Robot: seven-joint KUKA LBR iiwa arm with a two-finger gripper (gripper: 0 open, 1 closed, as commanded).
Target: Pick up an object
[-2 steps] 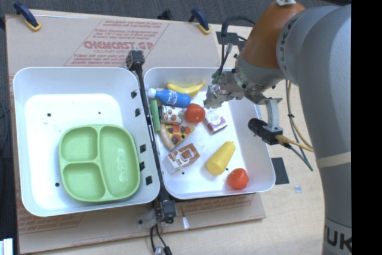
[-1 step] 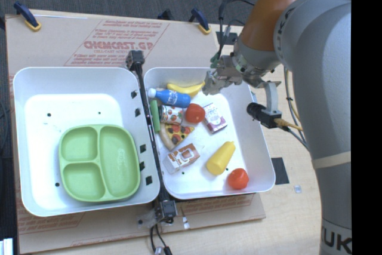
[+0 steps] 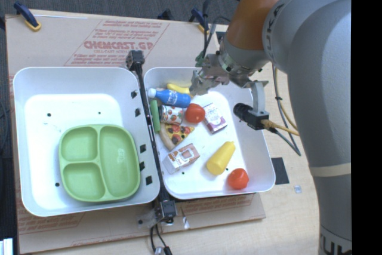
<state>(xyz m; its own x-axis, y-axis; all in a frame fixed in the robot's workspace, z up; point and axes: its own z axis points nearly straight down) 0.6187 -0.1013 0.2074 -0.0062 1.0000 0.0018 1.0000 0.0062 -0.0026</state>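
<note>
The right bin (image 3: pixel 262 159) holds several small toy items. A yellow banana-like piece (image 3: pixel 178 88) and a blue-and-white bottle (image 3: pixel 169 97) lie at its far left, with a red tomato (image 3: pixel 194 113) just in front of them. A small carton (image 3: pixel 215 117), a pizza slice (image 3: pixel 175 132), a green stick (image 3: pixel 155 115), another carton (image 3: pixel 182 156), a yellow bottle (image 3: pixel 221 157) and a second red tomato (image 3: pixel 238 178) lie nearer the front. My gripper (image 3: pixel 202 82) hangs over the bin's far edge, just right of the yellow piece and above the tomato.
The left bin (image 3: pixel 30 98) holds a green three-compartment plate (image 3: pixel 99 162). A cardboard sheet (image 3: pixel 113 45) lies behind the bins. A black clamp (image 3: pixel 136 60) stands between the bins at the back. Cables (image 3: pixel 285 122) hang beside the right bin.
</note>
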